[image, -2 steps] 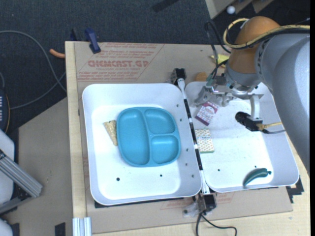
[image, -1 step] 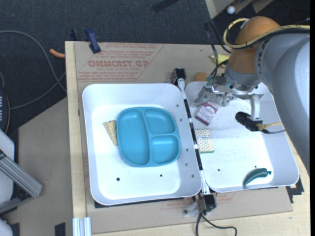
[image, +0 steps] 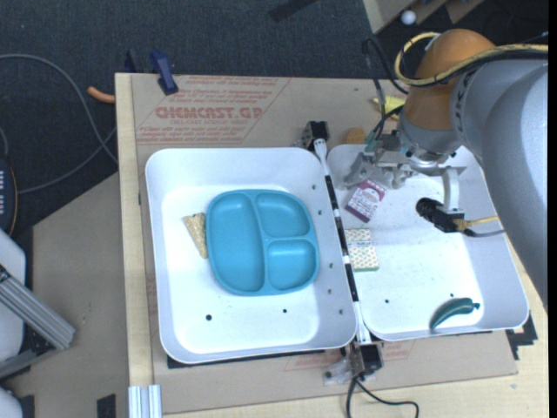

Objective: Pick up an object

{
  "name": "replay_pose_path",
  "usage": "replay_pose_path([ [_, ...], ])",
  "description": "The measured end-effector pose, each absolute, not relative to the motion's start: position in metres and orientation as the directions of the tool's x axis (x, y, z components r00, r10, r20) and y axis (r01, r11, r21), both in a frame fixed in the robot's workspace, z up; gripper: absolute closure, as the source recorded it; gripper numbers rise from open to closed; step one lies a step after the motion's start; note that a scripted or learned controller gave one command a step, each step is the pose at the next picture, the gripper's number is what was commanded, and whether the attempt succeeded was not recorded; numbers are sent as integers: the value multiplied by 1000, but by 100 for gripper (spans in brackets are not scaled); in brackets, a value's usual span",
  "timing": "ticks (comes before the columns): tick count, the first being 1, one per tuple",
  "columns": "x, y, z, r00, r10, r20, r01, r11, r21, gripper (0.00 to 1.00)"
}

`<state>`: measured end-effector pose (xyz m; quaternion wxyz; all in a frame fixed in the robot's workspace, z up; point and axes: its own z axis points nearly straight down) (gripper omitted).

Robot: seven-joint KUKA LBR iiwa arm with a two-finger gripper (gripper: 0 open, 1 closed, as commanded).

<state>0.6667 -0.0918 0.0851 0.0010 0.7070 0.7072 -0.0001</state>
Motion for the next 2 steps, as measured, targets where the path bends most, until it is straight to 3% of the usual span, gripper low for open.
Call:
replay_pose_path([
  [1,653,-92,85,1,1000,0,1000,-1,-2,0],
  [2,667,-94,85,-1,1000,-1,1000,1,2,0],
])
